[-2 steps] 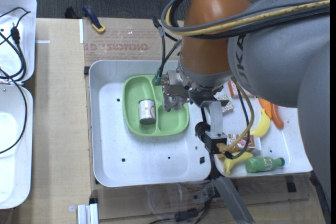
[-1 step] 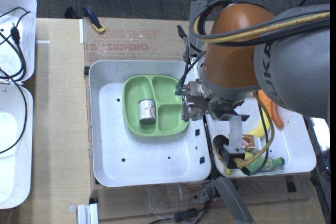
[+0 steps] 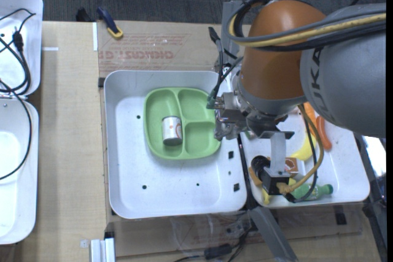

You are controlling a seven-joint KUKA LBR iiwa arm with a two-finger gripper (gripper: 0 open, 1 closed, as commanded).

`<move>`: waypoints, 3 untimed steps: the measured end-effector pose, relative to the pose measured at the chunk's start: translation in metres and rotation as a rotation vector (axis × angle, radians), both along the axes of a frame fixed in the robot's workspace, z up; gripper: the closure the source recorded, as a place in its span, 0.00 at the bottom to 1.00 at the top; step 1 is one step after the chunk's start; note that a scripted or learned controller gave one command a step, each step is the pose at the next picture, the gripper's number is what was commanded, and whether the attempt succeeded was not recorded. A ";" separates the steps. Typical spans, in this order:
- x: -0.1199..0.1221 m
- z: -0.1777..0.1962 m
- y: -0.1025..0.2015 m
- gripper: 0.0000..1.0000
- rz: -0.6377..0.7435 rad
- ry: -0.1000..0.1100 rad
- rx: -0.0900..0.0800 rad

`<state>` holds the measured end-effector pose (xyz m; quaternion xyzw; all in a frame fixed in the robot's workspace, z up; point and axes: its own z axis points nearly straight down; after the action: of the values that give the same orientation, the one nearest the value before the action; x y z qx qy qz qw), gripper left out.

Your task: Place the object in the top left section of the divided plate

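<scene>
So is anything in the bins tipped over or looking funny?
The small can lies on its side in the large section of the green divided plate, not standing up. In the right bin, a banana and other items sit jumbled beneath the arm.

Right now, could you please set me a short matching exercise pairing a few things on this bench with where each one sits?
Things:
1. small can
2. green divided plate
3. orange tool
4. blue and yellow clamp

Places:
A. on the brown cardboard, beyond the bins
B. in the right bin, beside the arm
C. in the left bin, on its floor
D. in the plate's large left section

Pairs: 1-D, 2-C, 3-B, 4-A
</scene>
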<state>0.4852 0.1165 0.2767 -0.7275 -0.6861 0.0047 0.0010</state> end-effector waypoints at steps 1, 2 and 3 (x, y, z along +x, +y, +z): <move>-0.007 0.157 0.029 1.00 -0.143 -0.006 0.000; -0.008 0.024 0.112 1.00 -0.269 -0.005 -0.001; -0.005 -0.039 0.110 1.00 -0.149 -0.003 0.000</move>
<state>0.4804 0.2261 0.2382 -0.7765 -0.6301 0.0034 0.0002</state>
